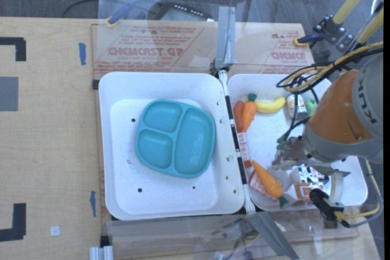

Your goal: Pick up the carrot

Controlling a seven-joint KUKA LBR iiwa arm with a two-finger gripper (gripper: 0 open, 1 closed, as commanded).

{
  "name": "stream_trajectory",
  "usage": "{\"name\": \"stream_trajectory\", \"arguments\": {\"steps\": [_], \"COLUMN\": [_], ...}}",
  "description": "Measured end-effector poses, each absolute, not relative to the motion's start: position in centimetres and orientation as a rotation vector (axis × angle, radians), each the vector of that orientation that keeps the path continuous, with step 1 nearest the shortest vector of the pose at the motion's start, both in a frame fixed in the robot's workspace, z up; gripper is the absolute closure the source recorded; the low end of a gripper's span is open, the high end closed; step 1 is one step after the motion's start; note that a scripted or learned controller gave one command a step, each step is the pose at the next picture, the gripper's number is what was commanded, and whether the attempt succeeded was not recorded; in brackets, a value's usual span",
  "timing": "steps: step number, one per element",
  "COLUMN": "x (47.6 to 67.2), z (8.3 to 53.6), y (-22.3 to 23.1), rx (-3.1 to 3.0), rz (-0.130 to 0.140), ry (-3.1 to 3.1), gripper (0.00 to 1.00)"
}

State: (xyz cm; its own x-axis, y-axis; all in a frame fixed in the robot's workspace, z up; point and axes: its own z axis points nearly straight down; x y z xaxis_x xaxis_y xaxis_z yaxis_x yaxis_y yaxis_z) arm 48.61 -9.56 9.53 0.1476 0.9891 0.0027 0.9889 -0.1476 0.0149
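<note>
An orange carrot (267, 180) lies slantwise in the near left part of the right bin (358, 190). Two more orange carrots (246, 114) with a green top lie side by side at that bin's far left, against the wall. My gripper (292, 158) hangs low over the middle of the right bin, just right of and slightly beyond the near carrot. The grey wrist and the orange band (338, 109) above it hide much of the bin's right half.
A teal divided plate (175, 137) sits in the left bin (116, 131). The right bin also holds a yellow banana (271, 105), a red and white packet (244, 148) along the left wall, and a white and orange pack (304, 187) near the front. Cables loop above the arm.
</note>
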Motion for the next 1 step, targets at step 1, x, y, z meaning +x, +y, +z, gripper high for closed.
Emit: {"name": "stream_trajectory", "arguments": {"steps": [1], "x": [48.61], "z": [9.53], "y": [-9.53], "rx": [2.373], "rz": [0.018], "ry": [2.046], "gripper": [0.0]}}
